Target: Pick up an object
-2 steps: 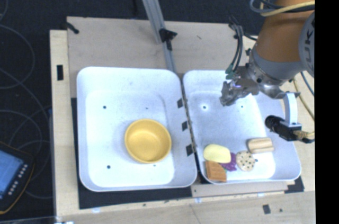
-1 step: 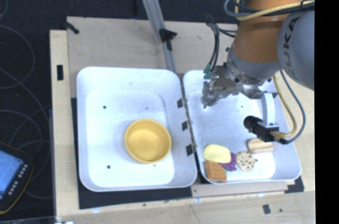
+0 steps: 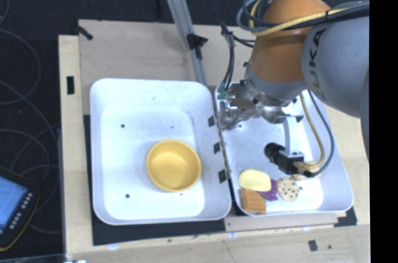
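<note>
Left bin (image 3: 112, 100): held 1 yellow bowl (image 3: 173, 165), upright, sitting toward 5 o'clock of the bin floor, apart from every wall.

Dividing rims between the 2 bins ran roughly 12 to 6 o'clock through mid-frame.

Right bin (image 3: 333, 193): carried a small cluster along its near rim at about 6 o'clock. Read left to right: pale yellow rounded piece (image 3: 255, 179); orange-brown block (image 3: 253, 200) just below it at 6 o'clock, touching or nearly so; purple scrap (image 3: 271, 195) wedged between the pieces; speckled round biscuit-like piece (image 3: 289, 189) at 3 o'clock of the group. Any of these judged a fair candidate for the pick.

Gripper (image 3: 231, 114): sat at the upper left of the right bin, close against the dividing rim, at about 11 o'clock from the cluster and well apart from it. Nothing seen between its fingers. Finger spread could not be told; metalwork there too cluttered and small.

Progress, judged: pick not yet made. No object lifted, all 4 pieces lay on the bin floor. Left to do: travel toward 5 o'clock, descend, close, lift.

Hidden or unclear: orange band and grey wrist covered the upper right of the right bin. Black fitting (image 3: 278, 156) with cable hung just above the cluster at 12 o'clock; purpose unclear.
</note>
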Tool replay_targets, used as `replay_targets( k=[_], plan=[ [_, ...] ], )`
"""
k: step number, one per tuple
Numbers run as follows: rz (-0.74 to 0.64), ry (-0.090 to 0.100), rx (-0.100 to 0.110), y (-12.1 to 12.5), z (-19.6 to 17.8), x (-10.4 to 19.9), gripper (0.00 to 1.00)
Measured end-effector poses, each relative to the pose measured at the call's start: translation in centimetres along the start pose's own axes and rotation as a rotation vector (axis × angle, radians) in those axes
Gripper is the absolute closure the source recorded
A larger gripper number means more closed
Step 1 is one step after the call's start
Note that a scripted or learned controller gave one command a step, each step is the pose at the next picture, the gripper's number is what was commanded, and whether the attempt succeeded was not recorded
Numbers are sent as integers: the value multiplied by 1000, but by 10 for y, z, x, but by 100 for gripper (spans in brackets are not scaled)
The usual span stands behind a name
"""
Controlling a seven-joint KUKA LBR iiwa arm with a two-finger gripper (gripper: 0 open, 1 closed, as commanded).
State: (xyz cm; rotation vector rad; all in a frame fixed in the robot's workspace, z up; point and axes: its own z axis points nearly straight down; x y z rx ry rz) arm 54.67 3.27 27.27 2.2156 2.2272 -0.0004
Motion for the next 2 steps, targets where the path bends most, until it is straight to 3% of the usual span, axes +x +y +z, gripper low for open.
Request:
replay_targets(
  k=[1,2],
  plan=[
    [0,0,2,2,17,46,100],
    [3,1,1,2,16,45,0]
  ],
)
